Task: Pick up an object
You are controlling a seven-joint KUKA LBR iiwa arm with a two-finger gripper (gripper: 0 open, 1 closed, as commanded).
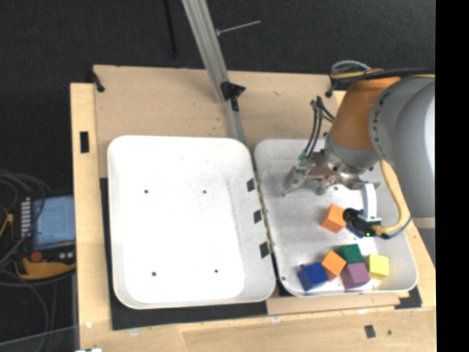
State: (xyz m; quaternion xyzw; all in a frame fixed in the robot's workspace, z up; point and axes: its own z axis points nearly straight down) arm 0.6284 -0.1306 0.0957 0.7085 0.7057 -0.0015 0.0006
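camera view: the gripper (302,176) hangs over the upper part of the right bin (282,160); whether its fingers are apart or together cannot be told. an orange block (334,218) lies alone mid-bin. near the bin's front wall cluster a blue block (313,276), a second orange block (334,262), a green block (352,253), a purple block (356,274) and a yellow block (378,265). the left bin (124,160) sits alongside.
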